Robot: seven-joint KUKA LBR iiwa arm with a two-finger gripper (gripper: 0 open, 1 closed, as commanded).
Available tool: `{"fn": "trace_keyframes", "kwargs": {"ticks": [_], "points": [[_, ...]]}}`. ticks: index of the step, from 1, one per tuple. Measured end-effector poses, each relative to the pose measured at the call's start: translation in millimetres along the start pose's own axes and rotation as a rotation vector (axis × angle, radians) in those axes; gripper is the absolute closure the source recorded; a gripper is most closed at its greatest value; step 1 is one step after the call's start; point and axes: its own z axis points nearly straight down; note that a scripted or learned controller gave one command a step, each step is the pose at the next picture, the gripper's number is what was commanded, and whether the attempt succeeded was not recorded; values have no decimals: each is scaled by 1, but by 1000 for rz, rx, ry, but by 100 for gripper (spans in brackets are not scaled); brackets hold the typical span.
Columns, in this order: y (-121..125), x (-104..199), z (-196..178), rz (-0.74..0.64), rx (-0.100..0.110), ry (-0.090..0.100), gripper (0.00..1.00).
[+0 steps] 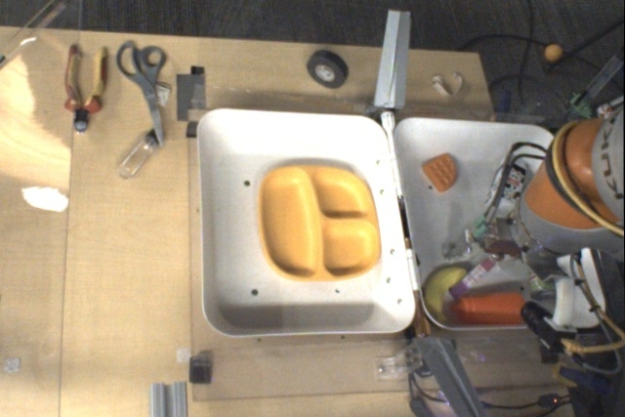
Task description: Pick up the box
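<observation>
1. Box (485, 309): orange-red, oblong, lying flat along the near wall of the right bin (459, 137), just beside a yellow-green round item (441, 284).
2. Pen-like piece (477, 274) slanting just beyond the box (touching or not, hard to tell).
3. Gripper (491, 244) low over the same bin, on the box's far side; released or clenched, cannot tell (wrist and cables in the way).
4. Orange ridged piece (440, 172) by the far wall, well apart from the box.
5. Left bin (225, 210) bearing a yellow divided tray (317, 220).
</observation>
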Motion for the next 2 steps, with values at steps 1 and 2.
{"fn": "trace_keyframes", "kwargs": {"ticks": [1, 2], "points": [[3, -1, -12, -3, -7, -4, 100], [3, -1, -12, -3, -7, -4, 0]]}}
